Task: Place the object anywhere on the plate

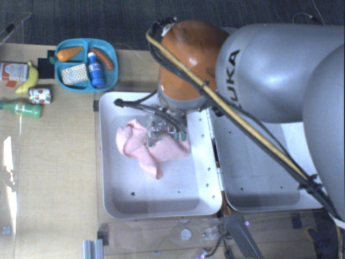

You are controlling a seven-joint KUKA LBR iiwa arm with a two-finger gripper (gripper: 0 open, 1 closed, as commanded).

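Pale wooden counter [54,166] under a dark grey carpeted floor strip [108,9] along the top of the view. Two shallow white bins sit side by side: left bin [161,204], right bin [259,198], rims just beside each other. One crumpled pink cloth [145,150] lies in the upper middle of the left bin, flat on the bin floor. One grey arm with orange band [188,53] reaches in from the right; its pincer [161,131] is down at the cloth's upper right edge, touching or just above the fabric (cannot tell how far apart its tips stand, nor whether any cloth is caught). Off the bins, upper left: one blue sectioned plate [108,72] carrying toy foods, plus one yellow banana [28,79], one small can [40,95], one green bottle [21,109].
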